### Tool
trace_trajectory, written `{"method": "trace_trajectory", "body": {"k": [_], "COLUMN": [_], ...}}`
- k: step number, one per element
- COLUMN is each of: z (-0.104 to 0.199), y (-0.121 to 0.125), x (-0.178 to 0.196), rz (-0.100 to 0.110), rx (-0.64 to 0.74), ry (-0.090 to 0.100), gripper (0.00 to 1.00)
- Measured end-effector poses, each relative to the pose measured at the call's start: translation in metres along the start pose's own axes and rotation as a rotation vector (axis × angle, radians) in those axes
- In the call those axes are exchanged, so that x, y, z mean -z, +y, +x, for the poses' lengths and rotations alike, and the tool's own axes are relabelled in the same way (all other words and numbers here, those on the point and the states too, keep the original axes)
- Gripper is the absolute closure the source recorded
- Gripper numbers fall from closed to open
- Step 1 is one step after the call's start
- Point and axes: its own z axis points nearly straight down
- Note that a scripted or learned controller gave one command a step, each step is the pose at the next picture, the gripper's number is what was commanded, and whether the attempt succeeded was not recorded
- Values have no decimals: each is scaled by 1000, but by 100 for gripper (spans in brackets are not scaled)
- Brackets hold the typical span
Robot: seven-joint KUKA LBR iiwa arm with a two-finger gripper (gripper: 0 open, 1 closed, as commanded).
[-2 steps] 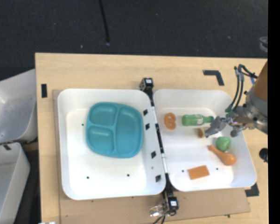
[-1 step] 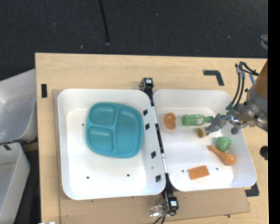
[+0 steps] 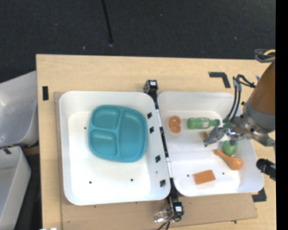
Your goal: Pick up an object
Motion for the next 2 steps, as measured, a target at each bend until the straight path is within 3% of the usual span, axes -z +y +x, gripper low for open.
{"method": "trace_trajectory", "body": {"k": [2], "z": [-1], "y": [-3], "x": [-115], "rz": [0], "rx": [-1], "ry": [0], "gripper": [0]}}
